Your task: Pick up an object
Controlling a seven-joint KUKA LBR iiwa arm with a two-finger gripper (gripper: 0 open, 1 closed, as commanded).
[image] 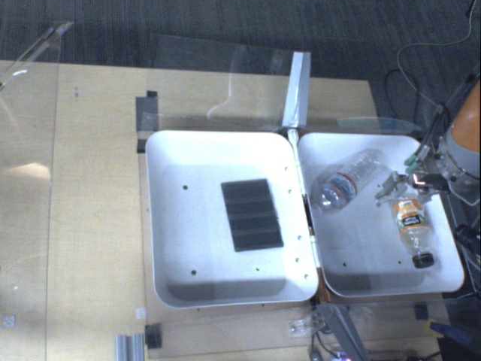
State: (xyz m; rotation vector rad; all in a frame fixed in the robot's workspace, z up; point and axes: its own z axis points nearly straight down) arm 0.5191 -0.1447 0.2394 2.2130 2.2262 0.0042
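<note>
White plastic bins sit side by side on the pale wooden tabletop (90, 201), each shallow enough that a reach from above meets little wall. The right-hand bin (361, 273) holds two candidates for picking: a clear, crumpled plastic water bottle with a blue label (346, 183), lying on its side near the bin's middle, and a small clear bottle with an orange label and dark cap (413, 228), lying lengthwise toward the right wall. The left-hand bin (173, 277) holds a flat, dark ribbed rectangular pad (252, 214), lying at a slight angle.

The grey arm's tool (402, 184) hangs over the right bin, just above the top end of the small orange-labelled bottle, probably because that bottle is the nearer target. The metal fingers (387, 189) blur against the white floor, so I cannot tell whether they are spread or closed, and nothing is visibly between them. Neither bottle appears lifted; both rest on the bin floor.
</note>
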